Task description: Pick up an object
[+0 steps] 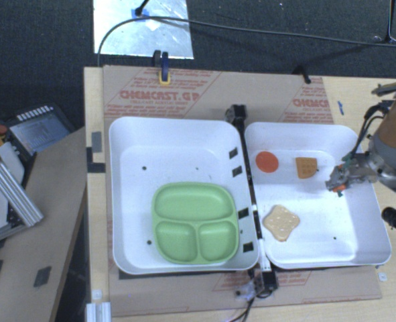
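White plastic surrounds my claw (338, 182), which hangs over the right bin (318, 250) near its right wall. I cannot tell how it is set; it looks small and blurred. Just left of it lies a tan cracker (306, 167), further left a red disc (267, 162), below-left a pale biscuit-like piece (281, 222). Well left sits a green divided plate (194, 222) in the left bin (137, 180).

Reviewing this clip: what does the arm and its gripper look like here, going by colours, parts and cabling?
The arm is grey with a tan-orange band above the wrist, and dark cables loop along its upper side. The gripper is a small dark-grey metal assembly with a tiny red-orange spot near its tip. Finer detail is too blurred to tell.
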You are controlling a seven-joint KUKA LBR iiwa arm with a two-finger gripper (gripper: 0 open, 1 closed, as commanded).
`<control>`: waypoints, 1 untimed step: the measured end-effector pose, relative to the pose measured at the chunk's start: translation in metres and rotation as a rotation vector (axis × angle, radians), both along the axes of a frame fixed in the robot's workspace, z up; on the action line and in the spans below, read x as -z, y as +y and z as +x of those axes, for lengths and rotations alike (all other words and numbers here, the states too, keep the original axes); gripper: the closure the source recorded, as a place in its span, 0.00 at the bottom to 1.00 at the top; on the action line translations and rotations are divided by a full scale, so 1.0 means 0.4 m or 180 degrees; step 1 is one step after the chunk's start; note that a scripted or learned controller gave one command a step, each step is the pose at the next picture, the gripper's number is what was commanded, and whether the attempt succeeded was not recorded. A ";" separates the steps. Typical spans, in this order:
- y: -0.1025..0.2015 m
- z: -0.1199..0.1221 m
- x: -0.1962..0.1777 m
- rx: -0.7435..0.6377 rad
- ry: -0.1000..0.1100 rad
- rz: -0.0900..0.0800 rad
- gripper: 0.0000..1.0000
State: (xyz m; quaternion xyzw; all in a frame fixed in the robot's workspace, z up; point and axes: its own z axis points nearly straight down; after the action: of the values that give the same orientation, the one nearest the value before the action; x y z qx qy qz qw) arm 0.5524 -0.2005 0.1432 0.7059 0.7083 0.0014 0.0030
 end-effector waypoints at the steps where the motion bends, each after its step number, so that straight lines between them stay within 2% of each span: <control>1: 0.026 0.006 -0.137 -0.0008 -0.0002 0.0001 1.00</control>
State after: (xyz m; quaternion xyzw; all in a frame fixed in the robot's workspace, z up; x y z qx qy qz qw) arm 0.5548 -0.1903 0.1979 0.7050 0.7092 0.0018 0.0031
